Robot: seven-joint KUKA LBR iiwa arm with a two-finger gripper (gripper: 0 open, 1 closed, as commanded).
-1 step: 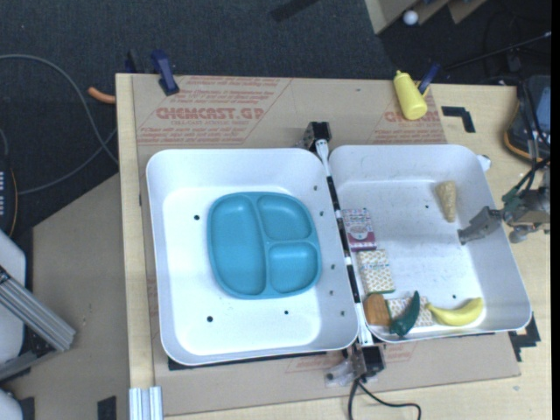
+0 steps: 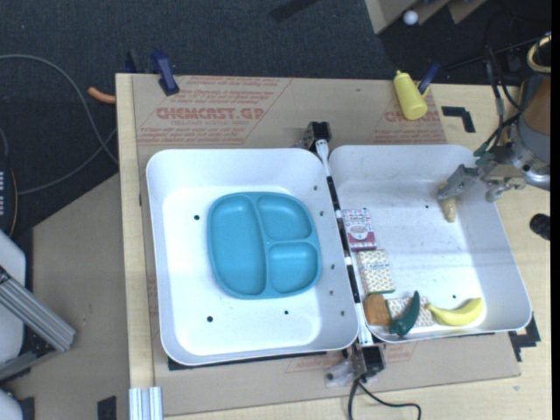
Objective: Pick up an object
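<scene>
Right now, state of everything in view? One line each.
hand: over the right bin's upper right, nothing seen between its fingers
blue divided plate: flat in the left bin, compartments bare
banana: lying at the right bin's front edge
green item: lying left of the banana
snack packets: lying along the right bin's left wall
yellow clamp: on the bench's back edge

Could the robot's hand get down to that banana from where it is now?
Probably yes. The banana lies uncovered near the front wall of the right bin, with bare floor between it and the hand above the far side. Only a green object sits beside it.
</scene>
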